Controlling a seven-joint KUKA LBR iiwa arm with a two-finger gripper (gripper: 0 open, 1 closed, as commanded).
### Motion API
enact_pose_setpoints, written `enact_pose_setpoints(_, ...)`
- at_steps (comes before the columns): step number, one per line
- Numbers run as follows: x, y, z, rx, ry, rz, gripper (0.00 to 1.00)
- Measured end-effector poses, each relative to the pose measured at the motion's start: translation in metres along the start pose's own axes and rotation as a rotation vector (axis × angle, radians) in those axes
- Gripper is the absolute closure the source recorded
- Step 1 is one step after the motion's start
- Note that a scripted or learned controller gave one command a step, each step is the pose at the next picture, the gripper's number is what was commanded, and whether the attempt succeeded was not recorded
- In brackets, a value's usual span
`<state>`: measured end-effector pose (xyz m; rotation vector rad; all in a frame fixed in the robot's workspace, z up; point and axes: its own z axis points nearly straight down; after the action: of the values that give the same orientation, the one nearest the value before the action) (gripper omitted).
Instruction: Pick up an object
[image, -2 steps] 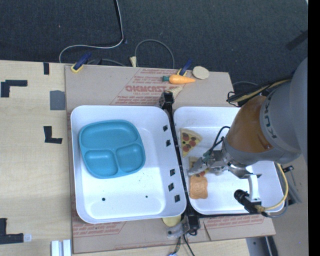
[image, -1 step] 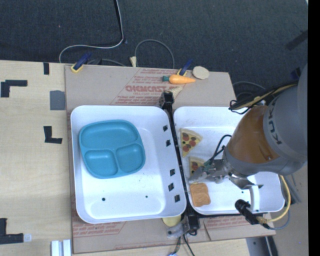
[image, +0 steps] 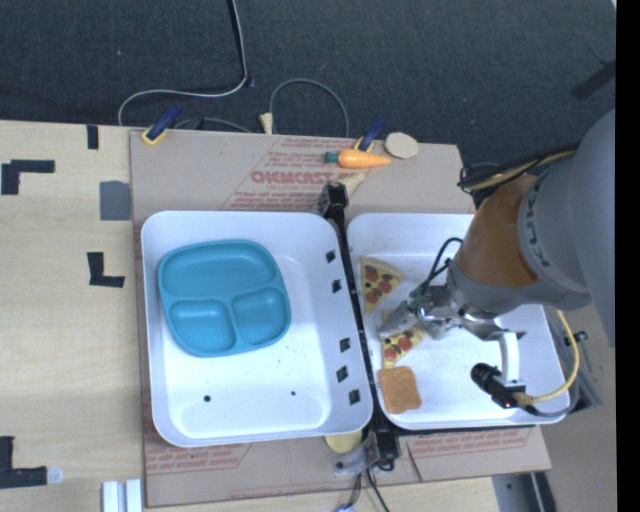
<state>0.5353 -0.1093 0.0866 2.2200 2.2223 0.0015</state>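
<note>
**Gripper low in right bin over toy pizza pieces**

Two shallow white plastic bins with rounded corners are seen side by side on a brown printed cardboard sheet (image: 300, 175), divided by a black strip with clips. In the left bin (image: 180, 400) a smooth teal plate (image: 225, 297) with three compartments is laid flat, rounded-square in outline.

In the right bin (image: 440, 225) three flat food toys are grouped near the divider. A pizza slice (image: 379, 281), wedge shaped with tan crust and red dots, is placed toward the upper left. A second, smaller pizza slice (image: 400, 344) with the same red spots is found just below it. A toast piece (image: 400, 389), orange-brown, matte and roughly square, is seen nearest the front wall.

The gripper (image: 405, 310) is positioned low between the two pizza slices, touching or just above them; contact cannot be told. Its metal fingers are blurred and crowded, so how far apart they are cannot be told, and no object is seen between them.

An orange carrot toy (image: 362, 158) and a pale round disc (image: 402, 145) are lying on the cardboard behind the bins.
</note>
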Motion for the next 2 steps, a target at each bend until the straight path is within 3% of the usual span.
enact_pose_setpoints(1,0.006,0.080,-0.035,-0.007,-0.002,-0.004,0.00)
enact_pose_setpoints(2,0.008,0.126,0.003,0.001,0.000,-0.003,0.00)
